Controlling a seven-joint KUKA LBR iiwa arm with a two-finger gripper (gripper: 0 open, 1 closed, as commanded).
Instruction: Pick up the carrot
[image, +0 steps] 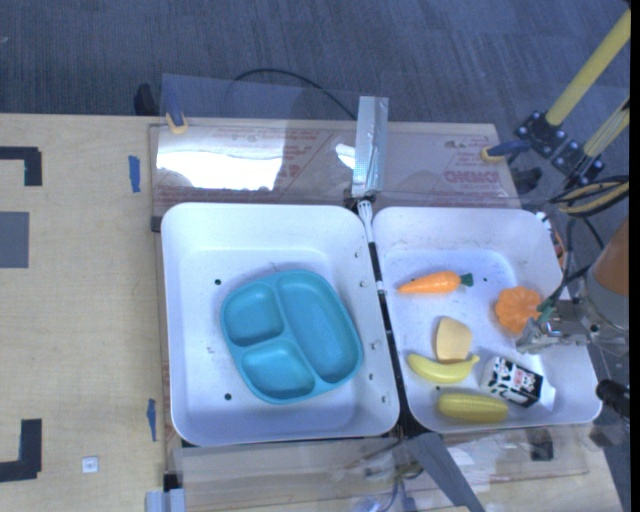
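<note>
An orange carrot (432, 284) with a green stub at its right end lies on its side in the upper part of the right bin (412, 232). My gripper (549, 328) hangs at that bin's right edge, lower right of the carrot and well apart from it. It sits beside a round orange fruit (515, 308). Nothing is visibly held between its fingers.
The right bin also holds a yellow wedge (453, 340), a banana (441, 369), a yellow oblong piece (472, 406) and a black-and-white carton (516, 382). A blue divided plate (290, 335) lies in the left bin (190, 300). A clear panel stands behind both bins.
</note>
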